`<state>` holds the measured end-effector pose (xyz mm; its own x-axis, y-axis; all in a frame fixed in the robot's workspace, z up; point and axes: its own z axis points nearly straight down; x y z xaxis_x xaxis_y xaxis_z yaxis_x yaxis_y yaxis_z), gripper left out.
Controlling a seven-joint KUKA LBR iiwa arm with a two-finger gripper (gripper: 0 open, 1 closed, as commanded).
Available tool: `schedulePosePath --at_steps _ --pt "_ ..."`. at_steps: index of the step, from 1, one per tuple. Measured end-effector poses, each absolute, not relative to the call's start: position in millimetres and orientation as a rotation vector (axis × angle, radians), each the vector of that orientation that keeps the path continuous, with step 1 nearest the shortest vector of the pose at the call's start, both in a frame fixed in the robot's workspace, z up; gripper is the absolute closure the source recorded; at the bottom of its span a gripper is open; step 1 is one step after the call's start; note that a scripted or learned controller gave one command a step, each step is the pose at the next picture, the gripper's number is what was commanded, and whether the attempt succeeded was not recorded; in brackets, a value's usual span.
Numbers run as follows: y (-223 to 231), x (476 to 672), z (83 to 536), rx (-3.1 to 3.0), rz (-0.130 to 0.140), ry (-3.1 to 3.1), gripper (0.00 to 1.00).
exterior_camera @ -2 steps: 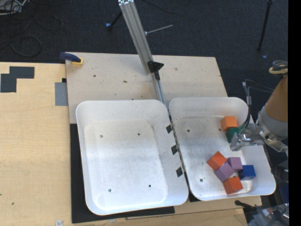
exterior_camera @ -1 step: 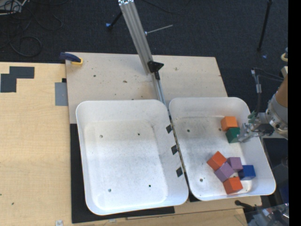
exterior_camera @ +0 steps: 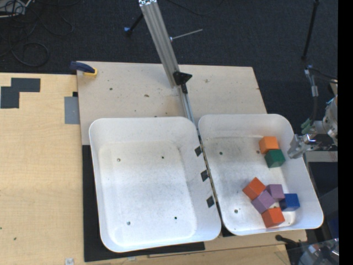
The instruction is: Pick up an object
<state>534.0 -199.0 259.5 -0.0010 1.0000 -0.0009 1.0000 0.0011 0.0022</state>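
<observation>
Blocks lay gathered in the right bin (exterior_camera: 242,127), which sat just beside the left bin (exterior_camera: 110,131) on the worktop (exterior_camera: 220,87). An orange cube (exterior_camera: 269,144) touched a green cube (exterior_camera: 274,158) toward three o'clock; at five o'clock a red block (exterior_camera: 253,189), two purple blocks (exterior_camera: 268,196), a blue cube (exterior_camera: 290,202) and another orange block (exterior_camera: 273,217) crowded together. The tool (exterior_camera: 302,145) hung at the bin's three o'clock rim, holding nothing; whether it stood wide or narrow could not be told. The orange-and-green pair looked the better target, being nearest and less hemmed in: a descent centred over one cube, gripping its free faces, would likely avoid nudging its neighbour or the bin wall. No brand, label or readable writing showed anywhere.
</observation>
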Motion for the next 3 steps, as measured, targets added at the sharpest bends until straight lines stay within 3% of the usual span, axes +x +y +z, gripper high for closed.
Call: schedulePosePath --at_steps 1,3 --pt "-141 540.9 250 2.219 0.000 2.230 1.00" --pt "-43 534.9 225 2.221 -0.002 2.228 1.00"
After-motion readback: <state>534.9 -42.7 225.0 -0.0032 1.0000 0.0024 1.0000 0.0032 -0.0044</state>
